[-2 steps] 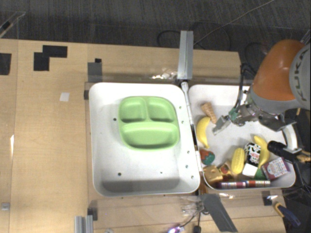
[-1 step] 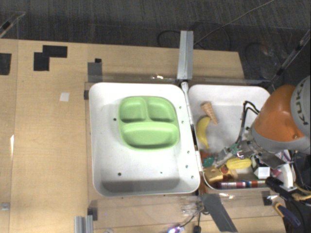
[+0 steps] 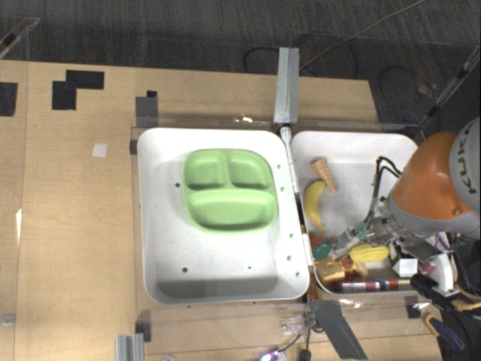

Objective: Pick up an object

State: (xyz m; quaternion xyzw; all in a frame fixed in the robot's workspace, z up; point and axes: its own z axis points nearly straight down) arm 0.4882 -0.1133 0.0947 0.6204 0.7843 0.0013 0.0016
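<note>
The gripper (image 3: 359, 241) hangs low in the right bin's (image 3: 353, 145) front end, over the toy pile (image 3: 353, 265); its grip state can't be told. The banana (image 3: 313, 204) lies just behind-left, lengthwise front-to-back.

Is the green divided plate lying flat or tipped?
Flat: the green divided plate rests face up in the left bin, all three compartments showing.

Even, fairly bright overhead light falls on the bench (image 3: 68, 224), and the two white bins come close to washing out. The left bin (image 3: 161, 201) shows a soft grey shadow along its near wall, and the green tray (image 3: 229, 189) casts only a faint one. The carpet (image 3: 188, 13) at the top stays dim. Detail is a little soft and grainy throughout, with the clutter in the right bin (image 3: 349, 156) hard to resolve.
</note>
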